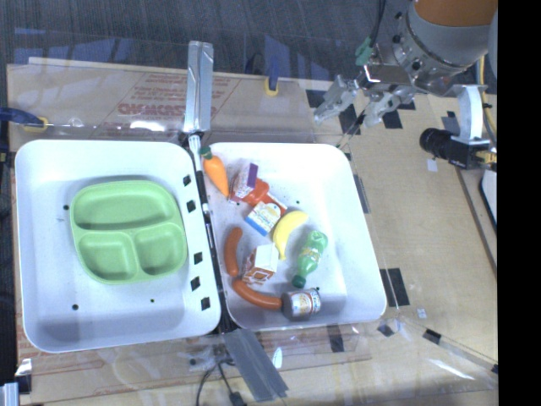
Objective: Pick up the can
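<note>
The can (301, 303) lies on its side in the near corner of the right bin (359, 227), touching the end of a sausage (255, 296) and just below the base of a green bottle (308, 256). Its long axis runs roughly along the bin's near wall. The gripper (359, 104) hovers beyond the bin's far rim, fingers spread apart and holding nothing; judged from here, it must cross the whole bin toward the near wall.

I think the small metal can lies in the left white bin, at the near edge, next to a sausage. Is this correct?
Not quite. The camera view shows the small metal can in the right white bin, not the left one. The rest holds: it lies at the near edge, next to an orange-brown sausage.
</note>
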Controlling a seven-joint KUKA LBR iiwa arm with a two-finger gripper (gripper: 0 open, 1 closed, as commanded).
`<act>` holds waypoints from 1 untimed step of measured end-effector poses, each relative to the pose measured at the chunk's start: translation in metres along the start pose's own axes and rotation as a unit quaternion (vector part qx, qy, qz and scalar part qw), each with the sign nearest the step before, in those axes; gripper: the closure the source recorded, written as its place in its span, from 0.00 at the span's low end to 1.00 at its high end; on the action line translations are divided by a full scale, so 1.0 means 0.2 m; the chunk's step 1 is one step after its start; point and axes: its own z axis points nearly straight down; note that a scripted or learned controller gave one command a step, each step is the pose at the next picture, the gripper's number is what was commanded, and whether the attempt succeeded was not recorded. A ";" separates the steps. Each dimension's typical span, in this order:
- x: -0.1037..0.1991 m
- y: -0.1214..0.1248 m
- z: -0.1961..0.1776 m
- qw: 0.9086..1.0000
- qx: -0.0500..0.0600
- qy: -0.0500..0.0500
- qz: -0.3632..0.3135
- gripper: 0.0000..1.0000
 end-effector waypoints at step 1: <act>0.26 -0.32 -0.12 0.999 0.000 0.000 0.043 0.00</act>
